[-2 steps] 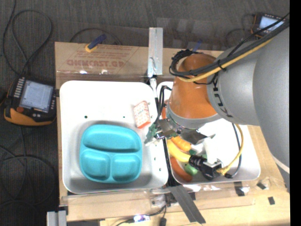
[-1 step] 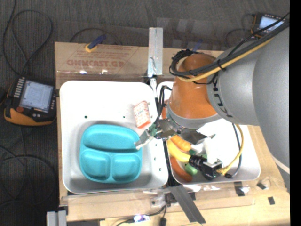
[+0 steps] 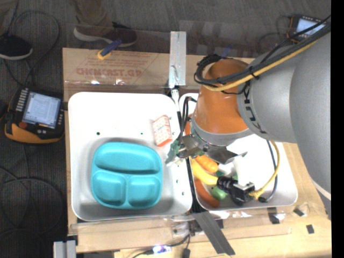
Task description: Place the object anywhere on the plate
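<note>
- Gripper (image 3: pixel 180 148) sits over the dividing wall (image 3: pixel 183 183) between the left bin (image 3: pixel 80 144) and right bin (image 3: pixel 285 192), low under the orange wrist. Cannot tell whether it is spread or pressed together; the wrist hides most of it.
- Small green piece (image 3: pixel 172 153) shows at the gripper's left tip, just inside the left bin. Likely the task's object; whether it is pinched or only lies beside the tip, cannot tell.
- Plate (image 3: pixel 126 160): teal, three compartments, bare, in the near half of the left bin, just left of the gripper.
- Packet (image 3: pixel 160 130) lies far of the plate, near the wall, apart from the plate's rim.
- Yellow piece (image 3: pixel 207 173) and orange piece (image 3: pixel 203 190) lie in the right bin under the wrist.
- Judged step: carry to the plate, if the grasp holds.
- To do it well: lift enough to clear the plate's raised rim, travel left and slightly near, stop over the wide far compartment as the closest and largest target, lower close to the surface, then release.
- Risk: releasing over the rim, so the object slides off into the bin; brushing the packet on the way.
</note>
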`<move>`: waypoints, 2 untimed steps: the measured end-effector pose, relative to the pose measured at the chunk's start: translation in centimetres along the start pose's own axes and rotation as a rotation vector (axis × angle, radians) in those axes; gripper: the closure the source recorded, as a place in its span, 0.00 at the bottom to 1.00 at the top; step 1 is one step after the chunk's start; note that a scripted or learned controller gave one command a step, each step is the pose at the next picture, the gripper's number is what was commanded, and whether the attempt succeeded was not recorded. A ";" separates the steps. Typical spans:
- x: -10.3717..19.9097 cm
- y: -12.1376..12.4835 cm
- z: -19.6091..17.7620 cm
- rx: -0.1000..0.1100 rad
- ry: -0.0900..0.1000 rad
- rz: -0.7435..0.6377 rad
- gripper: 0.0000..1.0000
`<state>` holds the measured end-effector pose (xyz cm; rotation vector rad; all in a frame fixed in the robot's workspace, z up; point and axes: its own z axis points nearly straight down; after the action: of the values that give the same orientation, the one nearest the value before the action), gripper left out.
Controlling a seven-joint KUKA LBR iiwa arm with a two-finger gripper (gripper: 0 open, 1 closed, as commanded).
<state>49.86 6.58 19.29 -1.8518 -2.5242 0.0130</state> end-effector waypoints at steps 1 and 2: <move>0.0 0.0 0.0 0.000 0.000 0.000 0.00; 0.1 0.0 -0.6 0.006 0.002 0.000 1.00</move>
<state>49.84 6.67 19.91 -1.8480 -2.5200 0.0188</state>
